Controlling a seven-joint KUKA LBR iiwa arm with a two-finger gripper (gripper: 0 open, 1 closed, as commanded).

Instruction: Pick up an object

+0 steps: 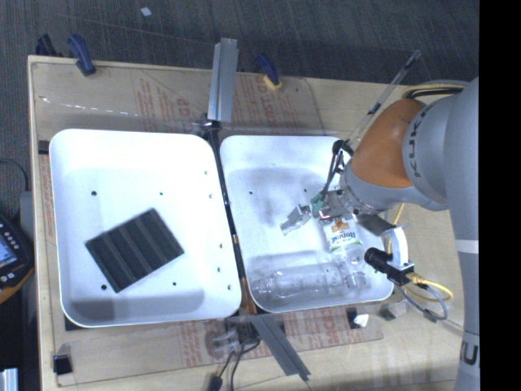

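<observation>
Camera view: gripper (303,215) low in right bin (244,161), frame centre-right.
Finger state: cannot tell; clear bottle (305,282) and small labelled bottle (344,239) nearby.

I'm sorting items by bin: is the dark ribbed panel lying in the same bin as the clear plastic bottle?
No. The dark ribbed panel lies in the left bin, while the clear plastic bottle lies in the right bin.

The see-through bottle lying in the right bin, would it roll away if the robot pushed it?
Probably. The clear bottle lies on its side, so its round body could roll. It looks empty, likely light. Its smooth plastic may slip from the gripper.
</observation>
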